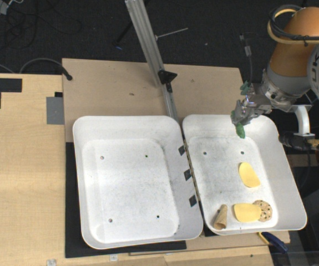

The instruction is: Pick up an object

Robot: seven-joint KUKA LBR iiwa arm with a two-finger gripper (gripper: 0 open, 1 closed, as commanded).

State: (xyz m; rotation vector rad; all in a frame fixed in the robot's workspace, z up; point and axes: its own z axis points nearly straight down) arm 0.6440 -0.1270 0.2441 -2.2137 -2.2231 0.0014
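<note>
Bins are sitting side by side on the counter (31,165), and the grey-and-orange arm (295,49) is reaching in from the right, with its end effector (241,121) hanging over the far edge of the right bin (214,148). A small green object (240,131) is showing at the tip of the end effector, seemingly pinched there, though it is too small for me to tell whether it is truly being clamped or just lying beneath. The other objects are lying well apart from the end effector, toward the near edge of the right bin: a yellow oval piece (249,174) by the right wall, another yellow piece (246,213) touching a speckled cookie (264,210) near the corner, and a tan cone (221,217) just beside them. The left bin (92,132) is lying along the right one's left edge.
</note>
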